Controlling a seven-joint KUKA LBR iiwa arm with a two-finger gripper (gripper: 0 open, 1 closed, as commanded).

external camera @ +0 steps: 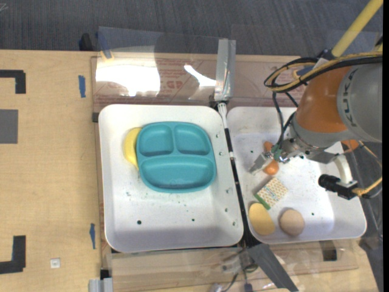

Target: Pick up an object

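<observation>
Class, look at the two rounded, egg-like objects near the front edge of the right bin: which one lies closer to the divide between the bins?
The yellow egg-shaped object. It lies nearer the divide; the tan egg-shaped object sits further right.

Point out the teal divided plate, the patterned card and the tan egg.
Teal divided plate [176, 157], camera view, central divider.
Patterned card [271, 193], camera view, face centre.
Tan egg [292, 221], camera view, top.
</observation>
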